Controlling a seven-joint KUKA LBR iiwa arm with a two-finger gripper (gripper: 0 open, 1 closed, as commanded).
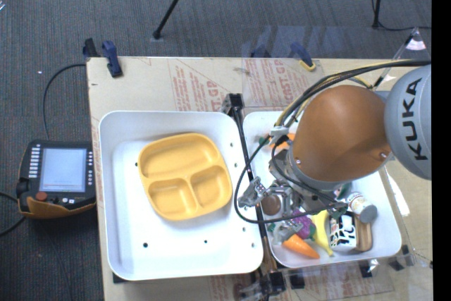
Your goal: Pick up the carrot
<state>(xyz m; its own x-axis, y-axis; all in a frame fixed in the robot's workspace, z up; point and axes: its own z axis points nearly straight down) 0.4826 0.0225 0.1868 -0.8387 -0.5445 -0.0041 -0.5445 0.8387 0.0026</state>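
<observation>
The carrot is small and orange with a pointed end, and lies at the front of the right bin, near its front left corner. My gripper hangs low over the left side of that bin, just behind and to the left of the carrot and apart from it. The orange band and grey wrist above the gripper hide much of the bin's middle.
Beside the carrot lie a purple item, a yellow banana-like piece, a black-and-white carton and a brown item. A yellow divided plate sits in the left bin. A black cable crosses the divider between the bins.
</observation>
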